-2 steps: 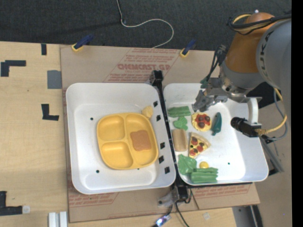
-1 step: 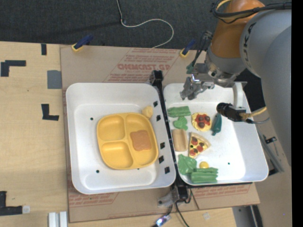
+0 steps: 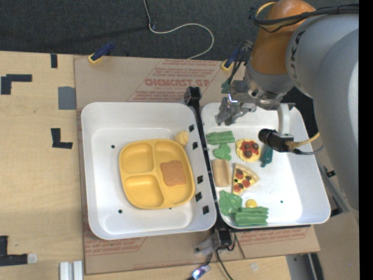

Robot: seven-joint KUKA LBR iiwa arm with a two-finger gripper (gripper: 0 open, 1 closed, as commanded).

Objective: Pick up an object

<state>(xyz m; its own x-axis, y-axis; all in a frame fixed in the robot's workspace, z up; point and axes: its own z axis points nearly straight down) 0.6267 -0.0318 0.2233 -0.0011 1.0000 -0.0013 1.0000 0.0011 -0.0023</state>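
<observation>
My end effector (image 3: 228, 114) hangs over the top left corner of the right bin (image 3: 303, 209), close to the wall between the two bins. I cannot tell if it is released or clenched, because the view is too small and dark there. I see nothing in its grip.

Just below it lie the toy foods. A green bean piece (image 3: 221, 137) is closest, and a small green leafy bit (image 3: 222, 152) sits right under that. Next to them is a round little pizza with red dots (image 3: 247, 150). A teal piece (image 3: 267, 156) lies just right of the round pizza. Lower down, a tan bread stick (image 3: 221, 172) lies beside a pizza slice (image 3: 243, 178). Near the bottom of the bin are a green lump (image 3: 228, 202), a tiny yellow piece (image 3: 251, 203) and a bunch of green beans (image 3: 252, 215).

In the left bin (image 3: 99, 156) sits a yellow plate (image 3: 140, 185) with parts in it. A brown square of toast (image 3: 173, 172) lies in the plate's right part. A small pale yellow piece (image 3: 182, 137) rests just off the plate's top right edge.

Both bins stand on a sheet of cardboard (image 3: 169, 80) on the surface (image 3: 35, 174).
</observation>
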